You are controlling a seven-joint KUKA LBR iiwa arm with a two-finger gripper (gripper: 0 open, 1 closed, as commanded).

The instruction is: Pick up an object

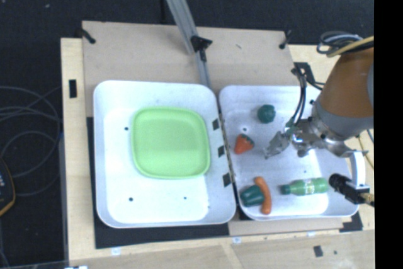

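In the camera view, the gripper [277, 145] hangs over the right bin [286, 96]; how wide it stands cannot be told. The small orange-red piece [244, 145] lies just to its left, nearest. A good pick, likely, centres above it before descending.

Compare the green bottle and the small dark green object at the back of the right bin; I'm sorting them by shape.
The green bottle is long and lies on its side near the front wall; the dark green object is compact and rounded, near the back. The bottle is lighter green with a pale label band; the rounded object is plain and darker. Both sit in the right bin, apart from the gripper.
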